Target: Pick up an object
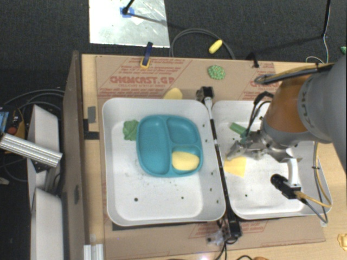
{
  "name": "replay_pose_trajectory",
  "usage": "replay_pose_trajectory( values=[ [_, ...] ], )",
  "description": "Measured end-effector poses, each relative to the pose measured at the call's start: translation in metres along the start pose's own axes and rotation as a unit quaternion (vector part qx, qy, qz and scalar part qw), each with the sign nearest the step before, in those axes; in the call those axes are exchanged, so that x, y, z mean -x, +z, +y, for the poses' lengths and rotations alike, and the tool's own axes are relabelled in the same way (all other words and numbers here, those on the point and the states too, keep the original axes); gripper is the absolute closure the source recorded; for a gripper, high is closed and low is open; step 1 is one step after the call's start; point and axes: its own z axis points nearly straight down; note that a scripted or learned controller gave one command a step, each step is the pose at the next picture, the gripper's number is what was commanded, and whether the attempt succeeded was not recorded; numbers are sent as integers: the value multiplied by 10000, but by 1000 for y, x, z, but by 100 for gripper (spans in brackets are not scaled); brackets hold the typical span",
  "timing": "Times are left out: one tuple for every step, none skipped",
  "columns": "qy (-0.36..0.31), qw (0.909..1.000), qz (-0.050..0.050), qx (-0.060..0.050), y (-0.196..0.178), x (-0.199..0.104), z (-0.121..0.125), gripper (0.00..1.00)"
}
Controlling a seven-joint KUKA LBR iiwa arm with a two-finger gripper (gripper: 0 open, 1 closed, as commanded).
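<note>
Grey arm (320, 107) hides much of the right bin (255, 207); pincer (241, 148) state unclear above yellow wedge (236, 167).

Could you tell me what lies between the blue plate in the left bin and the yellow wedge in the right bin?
In the camera view, the two bins' adjoining rims lie between the blue plate and the yellow wedge.

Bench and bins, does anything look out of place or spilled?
Yes. A few items lie outside the bins on the cardboard behind them: a green lump, a yellow piece near a cable, and another yellow piece at the left bin rim. Nothing looks broken.
</note>
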Motion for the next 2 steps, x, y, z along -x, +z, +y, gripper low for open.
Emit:
replay_pose_trajectory(
  values=[
    [26, 10000, -32, 43, -2, 70, 5, 0],
    [11, 10000, -41, 91, -126, 92, -12, 0]
  ],
)
